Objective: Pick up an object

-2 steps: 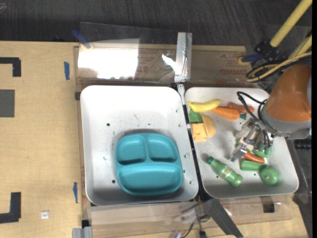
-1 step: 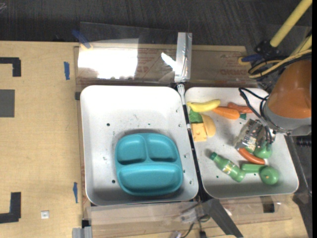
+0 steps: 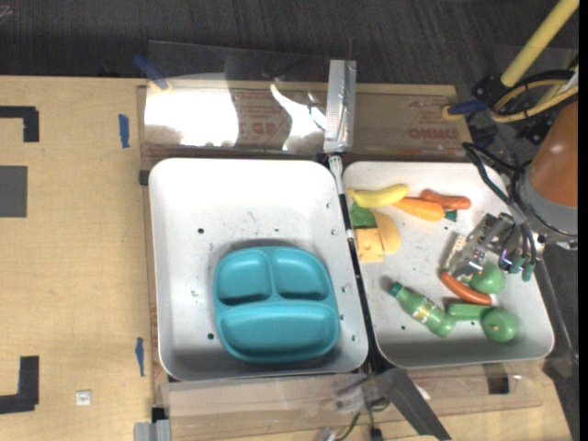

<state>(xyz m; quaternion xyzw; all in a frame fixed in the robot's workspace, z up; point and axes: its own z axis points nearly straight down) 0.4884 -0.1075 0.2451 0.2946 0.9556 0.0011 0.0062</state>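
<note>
the red toy [image 3: 467, 290] lies in the right bin [image 3: 544, 336], just under the gripper [image 3: 470, 255], beside a green toy [image 3: 491, 280]. i cannot tell if the gripper is spread or pinching. crowded toys could make it slip or grab two. the cardboard [image 3: 432, 127] print is too blurry to read.

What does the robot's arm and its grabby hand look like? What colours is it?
The arm comes in from the right. It is grey, with a rounded orange band above the wrist. Its gripper is a small, boxy silver-metal piece, with dark cables looping beside it and tiny green and blue bits at the side.
</note>
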